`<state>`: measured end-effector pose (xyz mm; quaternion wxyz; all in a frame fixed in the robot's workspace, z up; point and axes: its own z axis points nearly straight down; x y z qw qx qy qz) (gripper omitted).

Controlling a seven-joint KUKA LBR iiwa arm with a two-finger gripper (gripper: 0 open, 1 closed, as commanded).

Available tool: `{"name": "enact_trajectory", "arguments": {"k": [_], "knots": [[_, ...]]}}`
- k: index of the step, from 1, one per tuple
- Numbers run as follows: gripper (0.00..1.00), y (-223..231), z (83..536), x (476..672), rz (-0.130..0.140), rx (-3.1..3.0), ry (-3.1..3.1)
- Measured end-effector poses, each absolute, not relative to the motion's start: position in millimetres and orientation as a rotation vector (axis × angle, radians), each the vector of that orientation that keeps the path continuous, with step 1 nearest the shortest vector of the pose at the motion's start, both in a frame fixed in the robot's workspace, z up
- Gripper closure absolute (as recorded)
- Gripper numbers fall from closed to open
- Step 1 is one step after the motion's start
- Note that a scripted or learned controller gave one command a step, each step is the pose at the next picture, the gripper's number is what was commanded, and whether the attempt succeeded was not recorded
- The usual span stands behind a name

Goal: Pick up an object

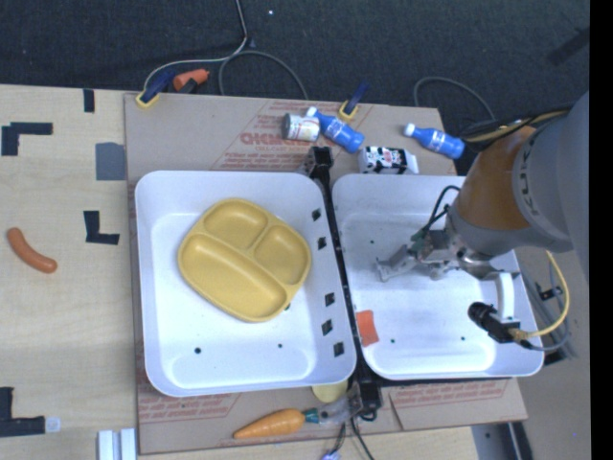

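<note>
A flat orange-red piece (pixel 366 328) lay in the right bin (pixel 421 353) by its left wall. The claw (pixel 385 269) hovered low over that bin's middle, apart from it; whether its tips were spread could not be told.

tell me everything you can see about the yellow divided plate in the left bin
The yellow plate lies flat on the floor of the left bin, roughly centred and slightly toward the far side. It looks like smooth moulded plastic, rounded in outline, with raised ridges dividing it into three compartments, all bare. It sits turned at an angle to the bin's walls. Only the bin floor touches it; the gripper is over the right bin.
</note>
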<state>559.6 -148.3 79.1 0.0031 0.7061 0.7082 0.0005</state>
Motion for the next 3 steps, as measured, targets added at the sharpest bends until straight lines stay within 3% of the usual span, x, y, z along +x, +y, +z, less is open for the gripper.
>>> {"name": "enact_trajectory", "arguments": {"k": [1,2,3], "knots": [[0.0,-105,86,627.5,0.006,2.21,2.224],[0.0,-97,85,670.2,0.002,2.216,2.223],[0.0,-20,192,639.6,0.011,2.21,2.228]]}}
